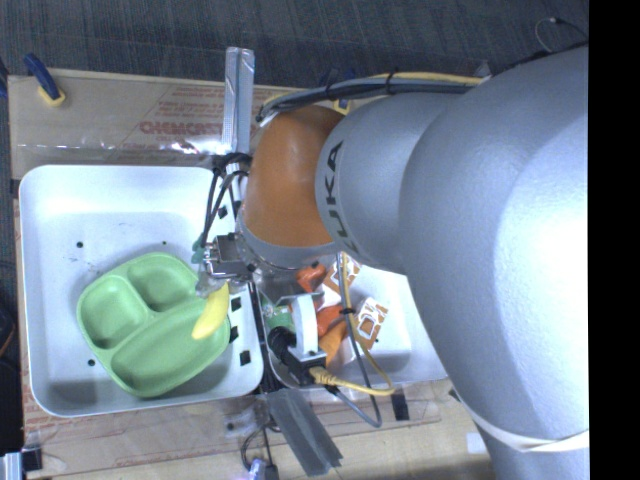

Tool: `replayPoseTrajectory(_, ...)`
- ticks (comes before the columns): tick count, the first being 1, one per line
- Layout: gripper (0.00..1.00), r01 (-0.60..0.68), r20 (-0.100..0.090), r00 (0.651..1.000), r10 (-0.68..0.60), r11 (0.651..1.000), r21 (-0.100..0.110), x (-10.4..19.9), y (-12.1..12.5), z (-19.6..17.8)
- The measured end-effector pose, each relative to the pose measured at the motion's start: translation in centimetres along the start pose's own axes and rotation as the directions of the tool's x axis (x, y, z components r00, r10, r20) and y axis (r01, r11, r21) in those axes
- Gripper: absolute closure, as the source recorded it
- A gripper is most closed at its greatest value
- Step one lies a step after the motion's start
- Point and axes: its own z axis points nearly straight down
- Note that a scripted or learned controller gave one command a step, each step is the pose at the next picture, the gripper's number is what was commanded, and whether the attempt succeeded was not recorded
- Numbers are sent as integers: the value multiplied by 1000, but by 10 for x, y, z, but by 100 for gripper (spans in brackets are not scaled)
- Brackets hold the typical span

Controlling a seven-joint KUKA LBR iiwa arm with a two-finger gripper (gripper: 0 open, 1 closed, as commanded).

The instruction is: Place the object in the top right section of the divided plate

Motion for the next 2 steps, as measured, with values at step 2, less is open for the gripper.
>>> replayPoseTrajectory(2, 100, -228, 0, 974, 228, 974, 3, 19, 25, 28)
